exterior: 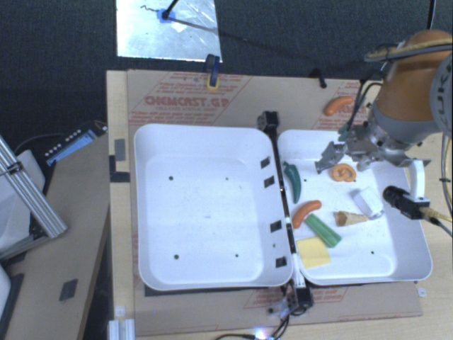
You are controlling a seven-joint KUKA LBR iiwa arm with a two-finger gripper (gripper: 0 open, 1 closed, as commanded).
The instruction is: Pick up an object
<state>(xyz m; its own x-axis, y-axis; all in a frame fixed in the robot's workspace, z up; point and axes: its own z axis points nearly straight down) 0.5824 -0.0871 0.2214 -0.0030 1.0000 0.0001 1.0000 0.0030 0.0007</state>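
Note:
My gripper [347, 163] hangs over the back part of the right bin [410, 261], open, its grey fingers [328, 159] spread to either side. Just below and between them an orange ring [345, 173] lies on the bin floor; nothing is held. Further left lies a teal pepper-shaped piece [291, 180]. Toward the front are an orange sausage [306, 212], a green block [323, 231], a yellow block [313, 253], a tan cone [350, 218] and a white cylinder [367, 202].
The left bin [152, 147] stands beside the right one, with a black divider clip row [277, 190] between them. A second orange sausage [338, 105] lies on the board behind the right bin. A black fitting [403, 202] sticks out from the arm over the bin's right side.

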